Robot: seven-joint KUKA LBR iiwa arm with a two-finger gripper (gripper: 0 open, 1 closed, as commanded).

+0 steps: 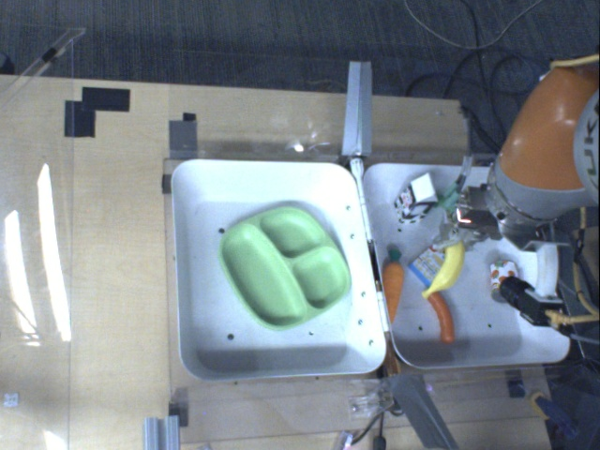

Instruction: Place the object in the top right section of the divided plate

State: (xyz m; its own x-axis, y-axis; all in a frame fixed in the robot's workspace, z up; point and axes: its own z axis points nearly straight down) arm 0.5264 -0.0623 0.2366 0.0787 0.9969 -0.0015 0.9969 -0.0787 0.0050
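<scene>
Curved yellow plastic banana lies in the right shallow white bin, directly beneath the gripper, long axis running down-left from it. Grip state: cannot tell. Green three-section divided plate sits well left, in the left bin.

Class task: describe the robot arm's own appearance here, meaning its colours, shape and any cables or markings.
The arm is bulky and rounded: an orange band above a grey wrist section. Dark lettering sits at the grey shell's right edge, too cropped to read. Small metallic gripper hardware hangs beneath, with a tiny red light.
</scene>
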